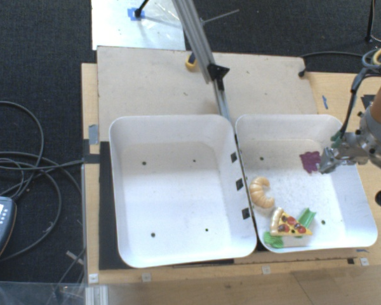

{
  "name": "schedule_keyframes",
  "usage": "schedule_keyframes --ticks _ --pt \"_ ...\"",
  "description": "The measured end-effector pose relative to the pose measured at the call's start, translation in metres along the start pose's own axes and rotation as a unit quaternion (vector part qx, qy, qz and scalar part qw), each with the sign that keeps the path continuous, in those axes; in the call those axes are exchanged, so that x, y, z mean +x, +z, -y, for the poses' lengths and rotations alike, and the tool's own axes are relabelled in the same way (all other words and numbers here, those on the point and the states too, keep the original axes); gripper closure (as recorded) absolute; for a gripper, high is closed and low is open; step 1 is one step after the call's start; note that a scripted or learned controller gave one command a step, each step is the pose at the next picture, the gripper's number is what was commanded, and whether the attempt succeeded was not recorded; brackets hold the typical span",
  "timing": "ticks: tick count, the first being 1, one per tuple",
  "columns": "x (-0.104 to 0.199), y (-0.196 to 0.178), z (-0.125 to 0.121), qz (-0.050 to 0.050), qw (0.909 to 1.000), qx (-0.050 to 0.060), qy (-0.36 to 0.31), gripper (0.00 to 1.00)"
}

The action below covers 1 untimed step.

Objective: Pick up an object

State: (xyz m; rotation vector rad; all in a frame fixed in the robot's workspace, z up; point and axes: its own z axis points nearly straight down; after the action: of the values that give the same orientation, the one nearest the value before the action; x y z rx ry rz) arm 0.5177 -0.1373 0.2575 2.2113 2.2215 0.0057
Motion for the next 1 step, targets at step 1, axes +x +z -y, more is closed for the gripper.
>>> schedule_keyframes --ticks 1 --pt "-0.0003 -0.0102 -0.0011 -0.001 1.0 0.002 0.0 1.0"
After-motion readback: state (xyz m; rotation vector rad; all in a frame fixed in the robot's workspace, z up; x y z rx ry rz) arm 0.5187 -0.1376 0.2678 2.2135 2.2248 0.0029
